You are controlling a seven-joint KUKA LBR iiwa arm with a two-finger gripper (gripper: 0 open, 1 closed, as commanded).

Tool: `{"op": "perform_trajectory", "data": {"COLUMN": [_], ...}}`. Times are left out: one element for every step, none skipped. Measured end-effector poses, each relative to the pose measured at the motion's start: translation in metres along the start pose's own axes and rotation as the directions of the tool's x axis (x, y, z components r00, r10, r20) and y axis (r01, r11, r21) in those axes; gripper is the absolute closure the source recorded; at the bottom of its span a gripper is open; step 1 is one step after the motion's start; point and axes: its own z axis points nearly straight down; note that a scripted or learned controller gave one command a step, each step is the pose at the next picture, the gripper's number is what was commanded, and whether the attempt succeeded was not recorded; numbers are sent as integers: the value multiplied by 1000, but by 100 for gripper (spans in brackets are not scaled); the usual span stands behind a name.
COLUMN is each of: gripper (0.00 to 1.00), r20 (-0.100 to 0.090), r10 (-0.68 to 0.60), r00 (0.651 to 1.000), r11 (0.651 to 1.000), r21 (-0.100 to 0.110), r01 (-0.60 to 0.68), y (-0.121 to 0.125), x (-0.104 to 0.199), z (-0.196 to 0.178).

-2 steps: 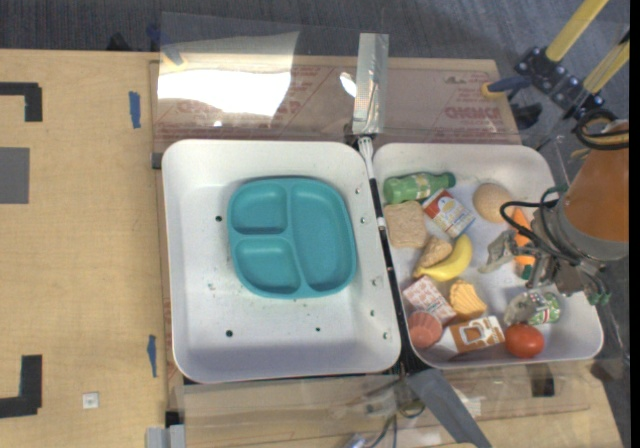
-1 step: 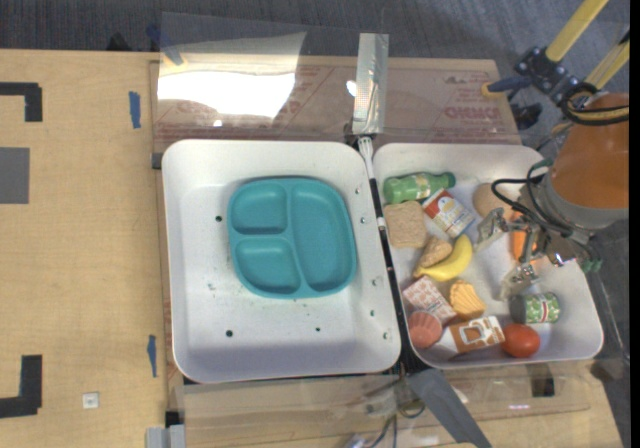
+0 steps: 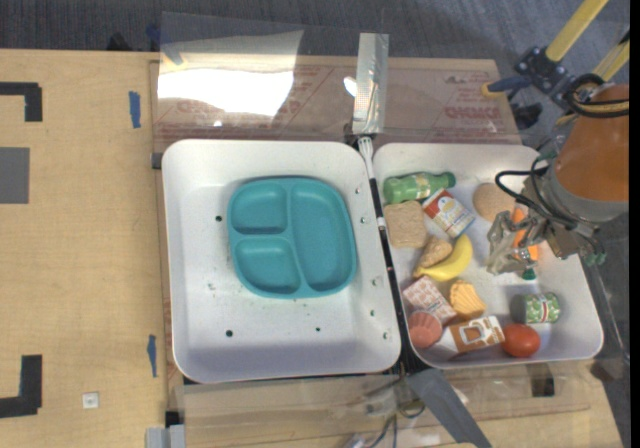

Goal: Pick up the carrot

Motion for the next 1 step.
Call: {"op": "perform_trajectory", "data": {"gripper": [100], "r20": [-3], "r10": [-112], "r00": [994], "r11": [994], "r21": [-4], "r01": [112], "y": [69], "x": [2], "z": [-146]}}
